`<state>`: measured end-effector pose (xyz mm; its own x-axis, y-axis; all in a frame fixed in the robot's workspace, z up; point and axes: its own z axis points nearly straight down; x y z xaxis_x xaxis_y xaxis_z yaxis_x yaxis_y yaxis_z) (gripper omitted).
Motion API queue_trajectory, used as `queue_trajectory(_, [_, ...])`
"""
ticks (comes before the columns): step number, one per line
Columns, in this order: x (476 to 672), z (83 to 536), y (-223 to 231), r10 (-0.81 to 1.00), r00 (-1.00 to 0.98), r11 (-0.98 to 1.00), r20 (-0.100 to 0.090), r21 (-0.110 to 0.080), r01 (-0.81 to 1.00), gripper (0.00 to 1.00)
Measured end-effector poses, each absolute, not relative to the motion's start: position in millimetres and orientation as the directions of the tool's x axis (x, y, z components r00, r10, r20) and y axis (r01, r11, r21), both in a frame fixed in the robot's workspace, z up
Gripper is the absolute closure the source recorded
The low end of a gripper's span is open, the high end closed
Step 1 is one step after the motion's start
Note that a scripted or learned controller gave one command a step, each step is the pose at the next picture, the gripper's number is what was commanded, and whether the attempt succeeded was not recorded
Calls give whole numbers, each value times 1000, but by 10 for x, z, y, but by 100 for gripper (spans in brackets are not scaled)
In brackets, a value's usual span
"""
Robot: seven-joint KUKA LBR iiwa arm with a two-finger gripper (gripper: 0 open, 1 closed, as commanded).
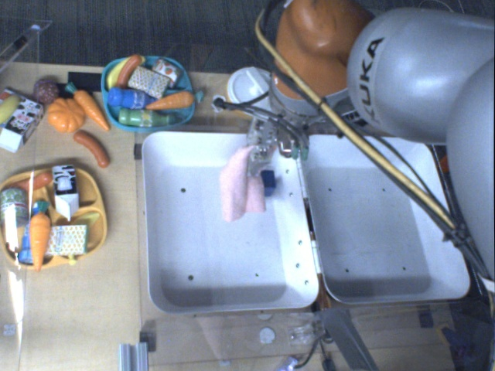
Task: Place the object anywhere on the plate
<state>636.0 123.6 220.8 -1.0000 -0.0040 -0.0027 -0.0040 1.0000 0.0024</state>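
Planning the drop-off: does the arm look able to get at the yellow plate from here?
Probably, at a stretch: the yellow plate lies beyond the left bin, already crowded with toys, while the tool dangles a pink cloth.

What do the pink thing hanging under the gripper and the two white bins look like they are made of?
The pink thing looks like soft cloth, matte: it hangs limp in loose folds below the gripper. The left bin and the right bin look like rigid moulded plastic or coated metal, smooth with a slight sheen, rounded corners and small holes; which of the two is unclear.
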Motion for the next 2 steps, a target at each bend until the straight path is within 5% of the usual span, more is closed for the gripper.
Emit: queue_trajectory(2, [6073,2220,2232,-5,-1000,1000,-2,2,-5,100])
